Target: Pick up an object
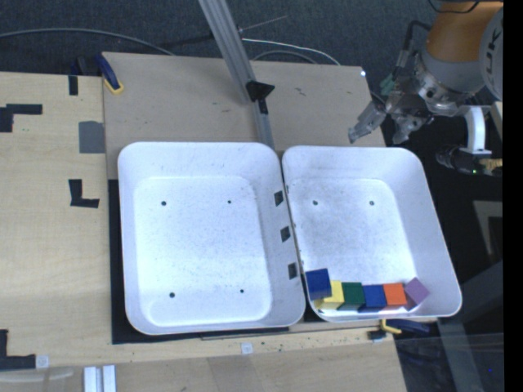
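Coloured blocks (364, 293) sit in a row along the right bin's (409, 219) near wall: blue, yellow, green, blue, orange, purple. I see the pincer (377, 119) above the bin's far rim, off the desk (180, 96), carrying nothing; spread unclear.

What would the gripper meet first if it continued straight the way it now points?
Probably the far rim of the right bin: the gripper points down-left toward it. Depth is unclear, so it might pass over onto the bin's floor.
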Robot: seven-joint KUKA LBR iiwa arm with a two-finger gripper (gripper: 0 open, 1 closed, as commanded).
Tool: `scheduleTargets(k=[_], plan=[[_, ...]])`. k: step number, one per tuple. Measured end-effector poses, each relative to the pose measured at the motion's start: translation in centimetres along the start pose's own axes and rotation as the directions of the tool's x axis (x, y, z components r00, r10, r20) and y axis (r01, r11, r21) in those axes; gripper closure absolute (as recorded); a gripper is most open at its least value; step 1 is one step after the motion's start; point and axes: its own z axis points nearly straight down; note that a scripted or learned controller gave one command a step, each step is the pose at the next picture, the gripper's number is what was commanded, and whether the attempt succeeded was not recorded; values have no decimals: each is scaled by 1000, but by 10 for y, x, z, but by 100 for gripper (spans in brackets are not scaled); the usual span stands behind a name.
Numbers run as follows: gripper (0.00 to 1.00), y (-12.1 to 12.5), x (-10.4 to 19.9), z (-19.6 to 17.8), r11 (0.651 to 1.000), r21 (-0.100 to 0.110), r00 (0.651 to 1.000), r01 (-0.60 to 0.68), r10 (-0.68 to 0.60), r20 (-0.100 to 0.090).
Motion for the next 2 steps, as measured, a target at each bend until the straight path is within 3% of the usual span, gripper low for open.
scheduleTargets(k=[1, 2], plan=[[100, 0, 1, -10, 1000, 0, 1000, 2, -2, 0], [100, -20, -46, 3, 1000, 2, 1000, -6, 6, 1]])
